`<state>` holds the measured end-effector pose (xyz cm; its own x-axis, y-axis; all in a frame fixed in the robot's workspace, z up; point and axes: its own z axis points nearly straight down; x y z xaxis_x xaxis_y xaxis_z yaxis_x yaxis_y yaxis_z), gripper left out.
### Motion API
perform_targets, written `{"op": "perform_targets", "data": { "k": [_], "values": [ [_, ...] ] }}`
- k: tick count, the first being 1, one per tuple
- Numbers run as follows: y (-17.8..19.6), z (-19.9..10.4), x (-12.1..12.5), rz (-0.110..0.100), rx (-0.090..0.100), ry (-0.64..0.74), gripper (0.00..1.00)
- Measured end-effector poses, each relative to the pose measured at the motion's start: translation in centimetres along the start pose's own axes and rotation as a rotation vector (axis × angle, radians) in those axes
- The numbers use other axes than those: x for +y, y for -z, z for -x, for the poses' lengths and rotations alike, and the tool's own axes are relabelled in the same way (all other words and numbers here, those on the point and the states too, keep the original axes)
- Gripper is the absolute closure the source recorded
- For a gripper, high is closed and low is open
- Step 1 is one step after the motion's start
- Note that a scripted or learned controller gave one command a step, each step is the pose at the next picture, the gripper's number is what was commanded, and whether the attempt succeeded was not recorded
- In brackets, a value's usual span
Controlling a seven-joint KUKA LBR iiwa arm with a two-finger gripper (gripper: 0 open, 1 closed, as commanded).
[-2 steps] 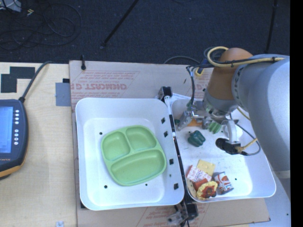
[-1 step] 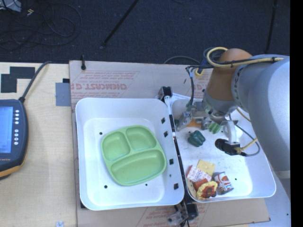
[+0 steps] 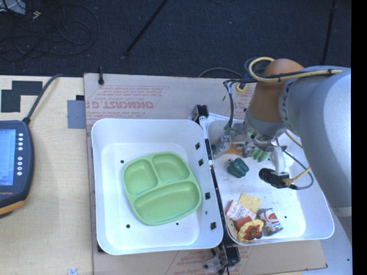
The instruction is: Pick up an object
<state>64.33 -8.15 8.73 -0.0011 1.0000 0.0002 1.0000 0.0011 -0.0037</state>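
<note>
A light green plastic divided plate (image 3: pixel 162 187) lies in the left white bin (image 3: pixel 109 136). At its three o'clock, in the right white bin (image 3: pixel 321 225), a dark green chunky object (image 3: pixel 237 167) sits just at six o'clock of the gripper (image 3: pixel 248 148), whose jaw state cannot be told. Packets and a yellow wedge (image 3: pixel 249 202) lie toward five o'clock.

Even, bright overhead light washes the two white bins (image 3: pixel 103 153) nearly to glare, with only faint shadows. The dark floor (image 3: pixel 172 27) beyond the bench is dim. Small items look soft, perhaps from low resolution.
</note>
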Motion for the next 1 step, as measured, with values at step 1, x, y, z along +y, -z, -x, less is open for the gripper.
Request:
{"op": "perform_targets", "data": {
  "k": [1],
  "values": [
    [0.03, 0.0, -4.25, -0.001, 0.001, -0.003, 0.0]
  ]
}}
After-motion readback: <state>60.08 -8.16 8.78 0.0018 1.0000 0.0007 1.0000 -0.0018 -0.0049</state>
